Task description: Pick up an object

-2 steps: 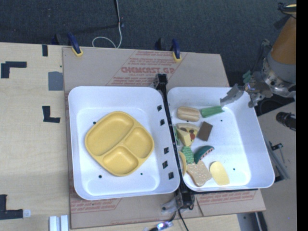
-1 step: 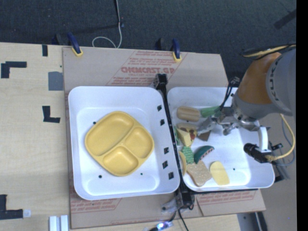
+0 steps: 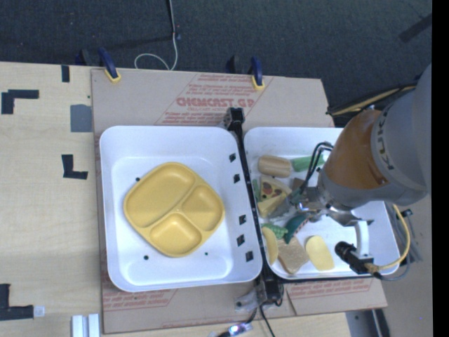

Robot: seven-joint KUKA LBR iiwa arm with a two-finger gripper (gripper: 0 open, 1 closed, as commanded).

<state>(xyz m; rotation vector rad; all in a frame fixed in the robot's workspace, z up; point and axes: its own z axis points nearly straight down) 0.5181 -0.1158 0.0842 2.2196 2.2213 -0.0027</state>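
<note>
The right bin is crowded on its left side, with bare white floor on its right. The gripper hangs over small toy foods; its grip cannot be told. One yellow tray fills the left bin.

A yellow divided plate sits in a white bin; the arm is grey with an orange band.

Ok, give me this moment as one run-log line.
arm: over right bin | pincer: low among the food pieces | grasp: cannot tell | left bin: yellow divided plate
</note>
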